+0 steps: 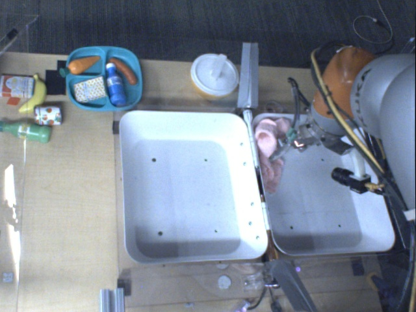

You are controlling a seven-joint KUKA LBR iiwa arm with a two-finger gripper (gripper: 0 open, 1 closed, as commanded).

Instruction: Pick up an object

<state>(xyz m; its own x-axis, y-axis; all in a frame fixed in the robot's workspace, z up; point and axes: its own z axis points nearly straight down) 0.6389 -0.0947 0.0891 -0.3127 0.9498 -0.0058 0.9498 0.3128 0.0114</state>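
Observation:
A soft pink object (pixel 268 149), like a crumpled cloth or plush, lies in the right bin (pixel 338 233) against its far left corner and left wall. My gripper (pixel 288 144) is low over that corner, its tip at the pink object's right edge. Whether it touches the object I cannot tell. The grey arm with its orange band (pixel 344 70) comes in from the right above the bin's far side.
The left bin (pixel 188 239) sits beside the right one, a metal divider (pixel 247 77) behind them. On the bench at far left are a blue divided plate (pixel 133 86) of toy food, a banana (pixel 36 95), a can (pixel 48 115) and a green bottle (pixel 26 131). A white-lidded cup (pixel 214 75) stands behind the bins.

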